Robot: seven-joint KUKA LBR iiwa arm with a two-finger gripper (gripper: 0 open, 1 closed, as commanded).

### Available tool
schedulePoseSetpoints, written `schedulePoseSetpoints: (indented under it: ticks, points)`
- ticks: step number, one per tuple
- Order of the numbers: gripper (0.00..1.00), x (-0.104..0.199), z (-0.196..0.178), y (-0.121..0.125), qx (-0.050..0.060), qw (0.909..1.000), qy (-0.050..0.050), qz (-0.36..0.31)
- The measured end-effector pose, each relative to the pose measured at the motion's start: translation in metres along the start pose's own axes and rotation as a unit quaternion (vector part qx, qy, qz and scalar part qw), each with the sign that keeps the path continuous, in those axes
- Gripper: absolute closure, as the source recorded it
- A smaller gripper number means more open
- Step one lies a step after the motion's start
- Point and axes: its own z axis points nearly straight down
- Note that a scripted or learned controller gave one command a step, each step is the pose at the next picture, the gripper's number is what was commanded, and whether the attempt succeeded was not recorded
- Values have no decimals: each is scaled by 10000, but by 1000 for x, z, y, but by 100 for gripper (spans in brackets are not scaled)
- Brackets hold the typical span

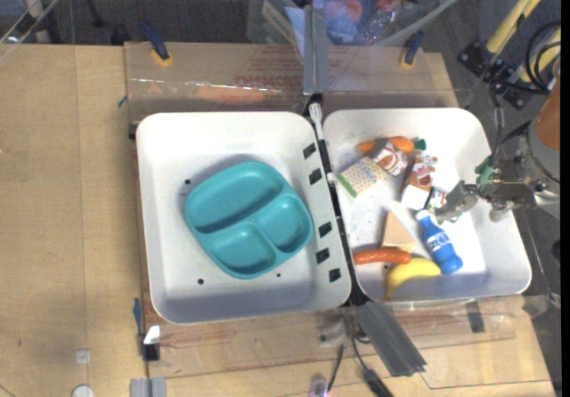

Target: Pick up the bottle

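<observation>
Bottle (440, 244): small, light, slick plastic; lying beside the banana (412, 272).
Hold: across its body.
Gripper (456, 202): jaw state unclear.

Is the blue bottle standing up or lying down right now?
Lying down. The blue bottle rests on its side on the right bin floor, its length running diagonally, beside the banana.

A single fixed camera, mounted above the bench (62, 208), looks down obliquely from its near edge across both white bins (160, 133), framing them whole.
</observation>
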Motion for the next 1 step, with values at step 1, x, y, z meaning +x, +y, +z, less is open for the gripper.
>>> schedulePoseSetpoints:
  ticks: [1]
  points:
    - [0, -18, 177, -4, -12, 10000, -4, -74]
